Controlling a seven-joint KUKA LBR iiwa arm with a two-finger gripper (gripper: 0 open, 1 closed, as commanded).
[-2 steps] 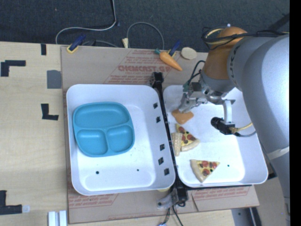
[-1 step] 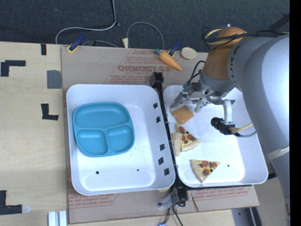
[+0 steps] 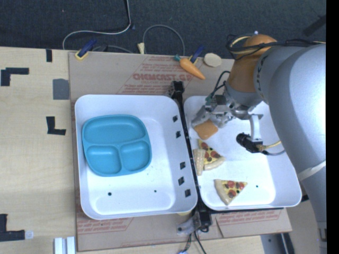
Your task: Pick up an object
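In the right bin lie a tan slice of toast near the back left and two toy pizza slices, one by the left wall and one near the front. My gripper hangs low over the bin's back left, right above the far edge of the toast. Whether it touches the toast is not clear. The grey arm with its orange band covers the bin's right side.
The left bin holds a blue divided plate. Behind the bins on the cardboard lie a toy carrot and a small beige piece. Black clips run along the wall between the bins. Cables lie at the back.
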